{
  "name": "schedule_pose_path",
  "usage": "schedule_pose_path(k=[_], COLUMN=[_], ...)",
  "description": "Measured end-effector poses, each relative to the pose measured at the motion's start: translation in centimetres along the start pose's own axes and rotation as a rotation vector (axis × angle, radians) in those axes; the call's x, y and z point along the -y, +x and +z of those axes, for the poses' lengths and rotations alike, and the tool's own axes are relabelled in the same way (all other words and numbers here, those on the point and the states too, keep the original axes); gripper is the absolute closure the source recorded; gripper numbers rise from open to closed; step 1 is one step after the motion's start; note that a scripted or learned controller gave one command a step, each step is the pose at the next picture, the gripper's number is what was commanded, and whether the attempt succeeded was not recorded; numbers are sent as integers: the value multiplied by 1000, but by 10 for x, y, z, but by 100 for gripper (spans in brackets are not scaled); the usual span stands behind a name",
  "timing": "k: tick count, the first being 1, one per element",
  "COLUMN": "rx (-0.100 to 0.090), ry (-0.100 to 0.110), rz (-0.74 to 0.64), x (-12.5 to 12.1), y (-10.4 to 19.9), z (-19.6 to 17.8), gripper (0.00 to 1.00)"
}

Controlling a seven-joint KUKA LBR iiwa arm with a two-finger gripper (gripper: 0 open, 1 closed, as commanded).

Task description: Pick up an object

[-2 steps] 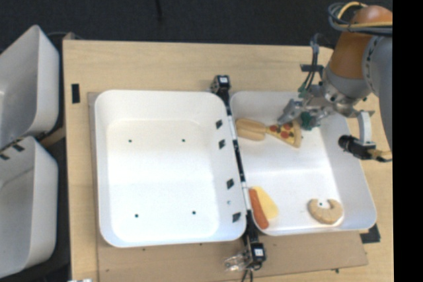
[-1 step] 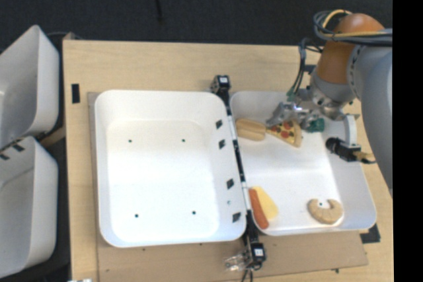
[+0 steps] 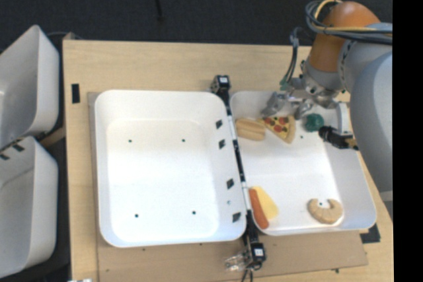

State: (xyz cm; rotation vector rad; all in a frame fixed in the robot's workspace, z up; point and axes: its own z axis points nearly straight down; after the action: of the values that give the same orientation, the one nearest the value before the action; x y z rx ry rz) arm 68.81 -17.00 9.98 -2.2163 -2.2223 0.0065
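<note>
Camera view had the jaws (image 3: 285, 109) low over the pizza slice (image 3: 280, 127), presumably lining up a grab; couldn't tell their opening.

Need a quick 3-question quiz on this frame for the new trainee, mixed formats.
1. True or false: the pizza slice lies in the left bin.
2. Multiple choice: which item sits nearest the gripper? A) pretzel B) pizza slice C) orange-and-yellow piece
3. Fill in: the bread roll lies by the right bin's ____ wall, the one next to the other bin.

Key: 1. False, it is in the right bin. 2. B. 3. Left.
</note>
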Motion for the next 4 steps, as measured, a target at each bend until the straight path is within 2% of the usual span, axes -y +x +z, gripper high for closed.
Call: schedule_pose_path(k=[1, 2, 3, 4], rx=[1, 1, 1, 1], ry=[-6, -7, -7, -8], rz=[2, 4, 5, 4], x=[3, 22, 50, 101], y=[-3, -34, -61, -29], z=[-1, -1, -1, -2], gripper=[0, 0, 0, 0])
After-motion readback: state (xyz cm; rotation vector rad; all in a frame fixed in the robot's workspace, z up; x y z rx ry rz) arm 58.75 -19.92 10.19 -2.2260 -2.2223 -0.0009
